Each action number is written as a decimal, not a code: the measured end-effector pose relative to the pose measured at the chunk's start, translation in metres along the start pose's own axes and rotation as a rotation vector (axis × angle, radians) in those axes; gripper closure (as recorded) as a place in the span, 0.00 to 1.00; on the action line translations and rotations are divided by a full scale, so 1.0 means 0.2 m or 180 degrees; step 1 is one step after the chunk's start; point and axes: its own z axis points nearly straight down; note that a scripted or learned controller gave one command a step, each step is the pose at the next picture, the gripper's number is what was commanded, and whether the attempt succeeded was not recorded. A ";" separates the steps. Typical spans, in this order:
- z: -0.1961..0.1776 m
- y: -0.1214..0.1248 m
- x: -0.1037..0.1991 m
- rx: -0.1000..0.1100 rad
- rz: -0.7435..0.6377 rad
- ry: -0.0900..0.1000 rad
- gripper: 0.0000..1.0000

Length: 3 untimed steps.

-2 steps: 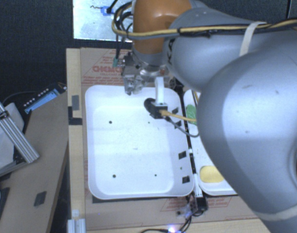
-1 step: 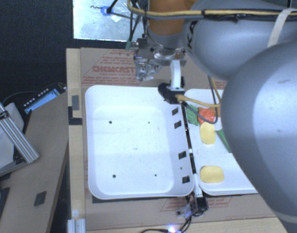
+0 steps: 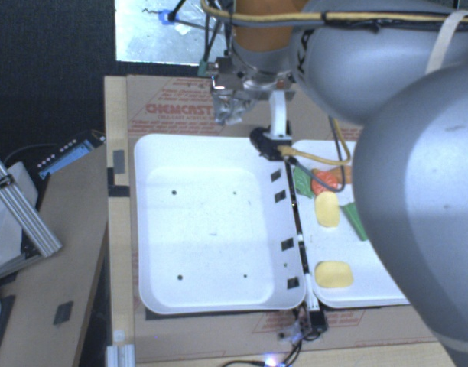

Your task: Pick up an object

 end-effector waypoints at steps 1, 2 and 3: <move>-0.05 0.00 0.00 -0.0006 -0.0013 0.0001 1.00; 0.34 -0.01 0.31 0.0030 -0.0005 -0.0002 1.00; 0.14 0.00 0.29 0.0004 0.0006 0.0002 1.00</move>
